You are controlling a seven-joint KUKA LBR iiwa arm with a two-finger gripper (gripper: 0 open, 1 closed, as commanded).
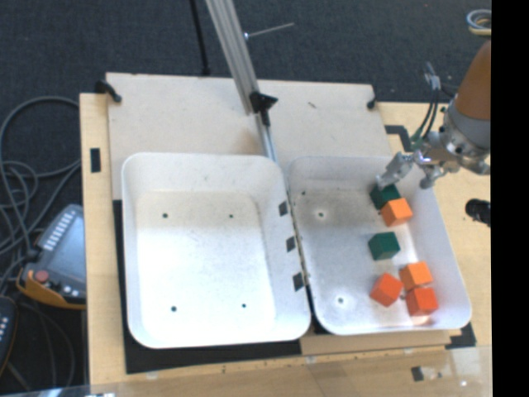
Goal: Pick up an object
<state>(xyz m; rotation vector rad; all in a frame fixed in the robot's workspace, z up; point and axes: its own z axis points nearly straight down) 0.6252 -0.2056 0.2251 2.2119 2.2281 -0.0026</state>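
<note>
Standing over the bench looking down from the one camera up top: the gripper [395, 172] sits at the far edge of the right bin [343, 317], hanging right above a dark green block [383, 195] that's touching an orange block [397, 212] on its near side. Honestly can't tell whether the claw is released or clenched, the fingers are just a grey blur from here, and nothing looks caught between them. My worry is that those two blocks are jammed together, so a finger coming down could land on the orange one and shove both toward the bin wall, or pinch a corner and let it pop out. Count-wise: two green blocks, that one plus another green block [383, 245] mid-bin, and four orange, the far one plus three orange blocks [411, 287] clustered in the near right corner. The left bin [136, 172] shows just bare white floor.
</note>
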